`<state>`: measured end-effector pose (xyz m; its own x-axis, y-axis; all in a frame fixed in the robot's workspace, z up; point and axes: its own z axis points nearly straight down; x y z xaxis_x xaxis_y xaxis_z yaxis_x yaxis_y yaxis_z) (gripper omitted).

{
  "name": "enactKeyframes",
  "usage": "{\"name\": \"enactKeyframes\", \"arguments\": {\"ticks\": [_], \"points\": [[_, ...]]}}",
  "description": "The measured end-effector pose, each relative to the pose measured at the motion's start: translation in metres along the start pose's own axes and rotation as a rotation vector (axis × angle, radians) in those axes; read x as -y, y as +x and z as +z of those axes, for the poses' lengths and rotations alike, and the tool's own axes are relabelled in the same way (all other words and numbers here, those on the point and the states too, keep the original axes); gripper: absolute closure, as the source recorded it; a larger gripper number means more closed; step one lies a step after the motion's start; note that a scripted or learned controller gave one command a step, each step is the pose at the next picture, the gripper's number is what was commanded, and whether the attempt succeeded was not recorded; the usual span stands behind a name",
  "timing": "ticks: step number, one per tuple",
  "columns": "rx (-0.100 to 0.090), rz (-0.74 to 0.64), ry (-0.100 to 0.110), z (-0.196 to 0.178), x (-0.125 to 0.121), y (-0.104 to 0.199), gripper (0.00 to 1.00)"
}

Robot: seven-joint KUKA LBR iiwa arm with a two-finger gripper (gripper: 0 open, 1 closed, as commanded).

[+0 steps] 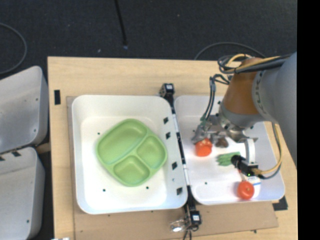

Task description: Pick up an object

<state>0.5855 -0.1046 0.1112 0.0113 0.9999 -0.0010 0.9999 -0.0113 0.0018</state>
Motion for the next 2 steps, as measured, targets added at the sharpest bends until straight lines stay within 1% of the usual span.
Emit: {"name": "enactKeyframes", "arguments": {"ticks": [1,2], "points": [[0.0,0.0,-0.002,-0.043,-0.001,-0.003,1.0],[0.0,-0.016,-0.006,-0.106,0.0,0.001,1.0]]}}
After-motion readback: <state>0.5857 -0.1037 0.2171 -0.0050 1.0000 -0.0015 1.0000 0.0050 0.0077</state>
